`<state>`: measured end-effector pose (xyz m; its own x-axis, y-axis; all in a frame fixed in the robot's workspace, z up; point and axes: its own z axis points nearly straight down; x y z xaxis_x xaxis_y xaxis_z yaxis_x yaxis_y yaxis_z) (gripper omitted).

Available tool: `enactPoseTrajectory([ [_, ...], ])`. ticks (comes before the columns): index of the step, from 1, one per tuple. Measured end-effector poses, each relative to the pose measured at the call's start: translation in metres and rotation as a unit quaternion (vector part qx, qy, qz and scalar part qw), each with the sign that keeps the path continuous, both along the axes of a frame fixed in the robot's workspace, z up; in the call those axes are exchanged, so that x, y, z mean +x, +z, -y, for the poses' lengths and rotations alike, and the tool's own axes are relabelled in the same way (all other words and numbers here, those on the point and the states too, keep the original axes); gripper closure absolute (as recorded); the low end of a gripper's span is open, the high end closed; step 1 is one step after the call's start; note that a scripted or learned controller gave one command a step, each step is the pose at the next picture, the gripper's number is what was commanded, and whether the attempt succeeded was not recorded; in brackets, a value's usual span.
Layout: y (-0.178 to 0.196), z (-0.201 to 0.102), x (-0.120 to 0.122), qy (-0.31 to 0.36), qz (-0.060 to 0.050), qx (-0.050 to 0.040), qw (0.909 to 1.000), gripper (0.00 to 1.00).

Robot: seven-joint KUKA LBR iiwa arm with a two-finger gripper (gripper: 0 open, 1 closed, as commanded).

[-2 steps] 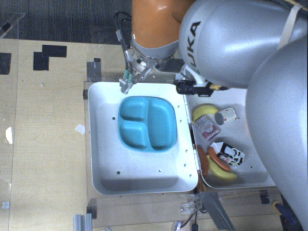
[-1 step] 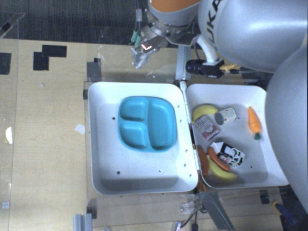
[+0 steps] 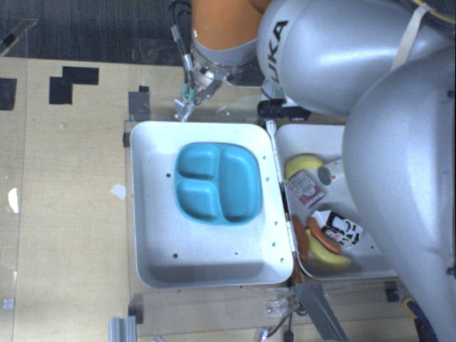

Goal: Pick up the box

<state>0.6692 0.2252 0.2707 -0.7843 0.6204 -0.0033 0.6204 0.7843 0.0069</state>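
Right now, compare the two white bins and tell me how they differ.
The left bin lies in full view; the arm covers much of the right bin. The left bin holds one blue sectioned tray; the right bin holds several small things, among them a banana. Both are shallow and white.

Bright, even overhead light; soft focus

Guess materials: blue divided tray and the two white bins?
Blue three-compartment tray: likely moulded plastic, matte to satin, with rounded corners and a soft, even sheen. Left white shallow bin and right white shallow bin: probably thin formed plastic, smooth with a faint gloss; rounded rims, small holes. Could be coated metal.
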Motion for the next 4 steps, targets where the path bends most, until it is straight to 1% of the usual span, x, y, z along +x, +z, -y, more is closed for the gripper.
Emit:
enactPoseTrajectory([
  [1,0.121,-0.005,-0.023,0.016,0.002,0.0005,0.9999,1.00],
  [2,0.134,-0.006,-0.022,0.017,0.005,0.0022,0.9998,1.00],
  [3,0.089,-0.011,-0.023,0.057,0.000,-0.0006,0.9984,1.00],
  [4,0.075,-0.011,-0.027,0.105,0.001,-0.0006,0.9944,1.00],
])
